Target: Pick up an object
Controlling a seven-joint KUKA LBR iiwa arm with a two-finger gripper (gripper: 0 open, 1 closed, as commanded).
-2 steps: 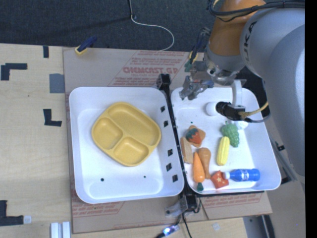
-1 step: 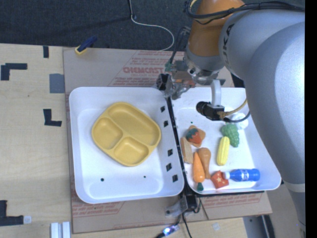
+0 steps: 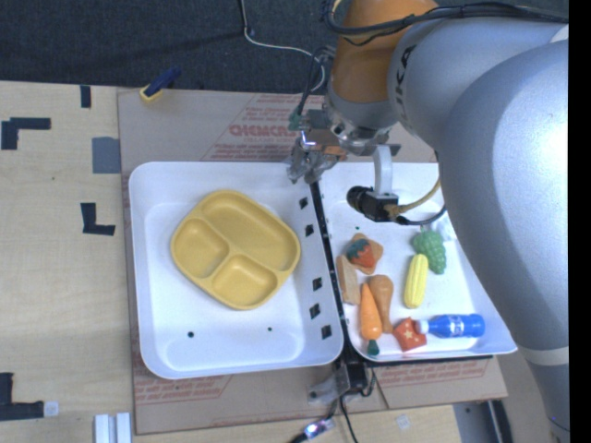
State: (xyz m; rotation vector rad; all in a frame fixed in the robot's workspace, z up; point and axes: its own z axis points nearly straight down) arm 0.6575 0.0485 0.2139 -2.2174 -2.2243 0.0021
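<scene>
My hand [image 3: 307, 161] is hovering at the far end of the bins, over the strip where the left bin [image 3: 148, 275] and the right bin [image 3: 466, 289] are meeting. I cannot tell from this angle whether it is apart or together, and I am seeing nothing caught in it. So, as I am judging it, the pick is not yet done: every candidate is lying in a bin.

The closest ones are sitting in the right bin, nearer than my hand and a little to its right. There is a red-orange toy [image 3: 363, 250], with a tan stick [image 3: 348, 280] and a carrot [image 3: 372, 307] on its near side. A corn cob [image 3: 416, 280] and a green toy [image 3: 429, 250] are lying to their right, and a red block [image 3: 409, 333] is lying beside a blue bottle [image 3: 457, 325] by the near rim. A yellow plate [image 3: 235, 247] is resting alone in the left bin.

The whole grasp is remaining: choosing one, coming down over it, closing, and lifting it clear above the counter [image 3: 55, 275].
</scene>
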